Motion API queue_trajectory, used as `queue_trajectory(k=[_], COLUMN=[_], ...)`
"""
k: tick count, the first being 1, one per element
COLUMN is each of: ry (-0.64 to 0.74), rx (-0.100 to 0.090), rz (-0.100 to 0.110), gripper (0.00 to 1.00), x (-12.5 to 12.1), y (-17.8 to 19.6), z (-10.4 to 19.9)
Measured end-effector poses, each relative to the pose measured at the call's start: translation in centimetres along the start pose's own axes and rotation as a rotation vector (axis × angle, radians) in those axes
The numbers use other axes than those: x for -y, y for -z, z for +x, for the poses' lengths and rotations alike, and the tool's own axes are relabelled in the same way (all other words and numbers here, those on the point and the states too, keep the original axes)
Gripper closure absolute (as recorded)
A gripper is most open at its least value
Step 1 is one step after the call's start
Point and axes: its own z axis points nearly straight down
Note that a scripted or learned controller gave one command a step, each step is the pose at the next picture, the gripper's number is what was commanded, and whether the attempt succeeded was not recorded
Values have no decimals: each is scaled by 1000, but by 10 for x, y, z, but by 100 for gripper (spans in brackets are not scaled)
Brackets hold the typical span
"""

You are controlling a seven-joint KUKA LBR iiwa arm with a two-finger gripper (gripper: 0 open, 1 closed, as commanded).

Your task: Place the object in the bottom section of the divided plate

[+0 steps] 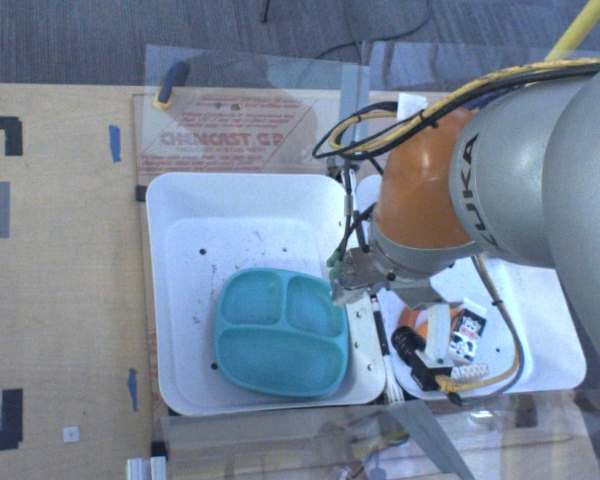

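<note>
1. Divided plate (280, 346), teal, lies in the left bin (180, 228), near its front right corner.
2. Small objects (450, 338) lie in the right bin (565, 363), under the arm (500, 178).
3. Gripper hidden by the wrist; jaw state cannot be told.

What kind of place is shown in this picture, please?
Probably a robotics lab test bench, not a kitchen. A large grey arm with an orange band reaches over two shallow white plastic bins, blue tape marks dot the wooden benchtop, and a teal divided plastic plate serves as a prop.
</note>
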Motion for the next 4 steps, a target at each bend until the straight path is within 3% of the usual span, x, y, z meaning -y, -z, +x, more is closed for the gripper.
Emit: queue_trajectory(k=[1, 2, 3, 4], ry=[-52, -241, -305, -443], rx=[-1, 0, -20, 20], rz=[5, 3, -4, -19], gripper=[100, 100, 100, 100], x=[16, 4, -29, 1], y=[-53, -71, -88, -32], z=[63, 131, 54, -52])
